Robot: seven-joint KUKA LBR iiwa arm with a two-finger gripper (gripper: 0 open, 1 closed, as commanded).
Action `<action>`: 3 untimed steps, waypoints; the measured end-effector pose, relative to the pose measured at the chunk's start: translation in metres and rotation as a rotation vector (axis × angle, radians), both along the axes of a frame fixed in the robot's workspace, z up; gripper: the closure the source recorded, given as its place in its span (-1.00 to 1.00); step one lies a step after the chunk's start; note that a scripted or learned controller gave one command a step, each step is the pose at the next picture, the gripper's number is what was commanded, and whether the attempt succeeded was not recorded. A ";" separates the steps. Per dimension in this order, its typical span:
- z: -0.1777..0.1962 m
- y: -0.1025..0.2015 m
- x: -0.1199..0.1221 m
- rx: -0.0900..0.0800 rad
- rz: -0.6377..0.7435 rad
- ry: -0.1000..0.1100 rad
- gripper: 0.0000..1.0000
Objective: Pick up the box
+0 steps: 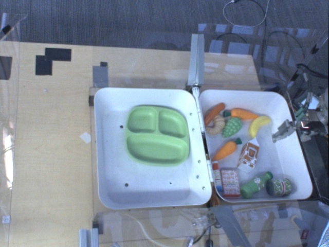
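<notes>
Box: the box (pixel 249 156) lies tilted in the right bin (pixel 298 161), near the middle, just beside a carrot (pixel 225 150).
My gripper: my gripper (pixel 284 130) is over the right side of the right bin, apart from the box. I cannot tell how it is set.
Near the box: a flat pack (pixel 230 182) lies at the bin's front edge, with a green bottle (pixel 255 185) and a round can (pixel 279 187) next to it.
Far side: a banana (pixel 259 125), grapes (pixel 232 126) and another carrot (pixel 244 114).
Left bin: a green tray (pixel 157 135) sits in the left bin (pixel 110 138).
</notes>
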State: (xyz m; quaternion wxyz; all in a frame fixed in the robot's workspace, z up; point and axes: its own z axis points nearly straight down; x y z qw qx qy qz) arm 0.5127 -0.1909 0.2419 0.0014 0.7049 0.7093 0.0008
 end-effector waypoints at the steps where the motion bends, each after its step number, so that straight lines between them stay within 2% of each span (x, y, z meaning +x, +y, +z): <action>1: -0.117 0.017 -0.018 -0.003 -0.130 -0.020 -1.00; 2: -0.133 0.027 0.081 -0.005 -0.196 -0.043 -1.00; 3: -0.115 0.032 0.088 -0.004 -0.183 -0.064 1.00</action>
